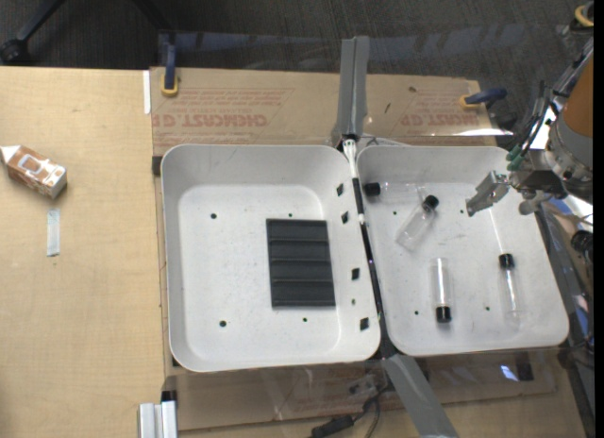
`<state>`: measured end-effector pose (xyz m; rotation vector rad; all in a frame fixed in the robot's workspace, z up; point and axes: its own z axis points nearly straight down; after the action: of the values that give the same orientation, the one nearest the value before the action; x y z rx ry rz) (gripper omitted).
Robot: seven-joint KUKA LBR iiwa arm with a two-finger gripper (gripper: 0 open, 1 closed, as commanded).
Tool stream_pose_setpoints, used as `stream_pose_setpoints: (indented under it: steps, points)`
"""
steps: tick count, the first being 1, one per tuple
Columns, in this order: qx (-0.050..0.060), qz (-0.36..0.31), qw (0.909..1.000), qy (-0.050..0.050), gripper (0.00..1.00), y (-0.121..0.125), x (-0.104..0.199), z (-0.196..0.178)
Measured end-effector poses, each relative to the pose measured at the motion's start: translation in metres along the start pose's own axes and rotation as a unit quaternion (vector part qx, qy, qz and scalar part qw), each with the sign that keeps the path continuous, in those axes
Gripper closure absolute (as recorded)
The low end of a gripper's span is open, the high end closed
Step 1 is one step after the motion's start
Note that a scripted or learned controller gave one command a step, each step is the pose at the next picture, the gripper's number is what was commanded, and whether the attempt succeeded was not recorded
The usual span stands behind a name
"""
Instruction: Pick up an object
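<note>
Three clear tubes with black caps lie in the right bin (557,332): a tilted one (416,224) near the back, an upright-lying one (440,287) in the middle front, and a third (511,287) toward the right. A small black cap (372,188) sits near the bin's back left corner. My gripper (507,198) hovers over the right bin's back right area, above and behind the rightmost tube. Its fingers (483,193) stand apart with nothing between them. A black ribbed block (301,262) lies in the middle of the left bin (189,332).
A grey divider post (353,87) rises between the bins at the back. Cardboard (255,110) lies behind them with clamps at its corners. A small box (35,172) and a strip (53,234) rest on the wooden table at left.
</note>
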<state>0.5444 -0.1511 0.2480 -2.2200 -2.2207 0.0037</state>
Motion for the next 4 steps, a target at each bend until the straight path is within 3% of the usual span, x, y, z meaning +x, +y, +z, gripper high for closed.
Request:
stream_pose_setpoints:
  steps: [1,2,3,4]
  points:
    - [-0.001,-0.061,0.9981,0.000,0.00,0.039,0.037,0.146]
    - [-0.002,-0.108,0.9942,-0.001,0.00,0.099,-0.037,0.143]
    - [-0.002,-0.181,0.9835,0.000,0.00,0.044,-0.060,0.152]
    - [-0.003,-0.179,0.9838,-0.001,1.00,0.044,-0.062,0.142]
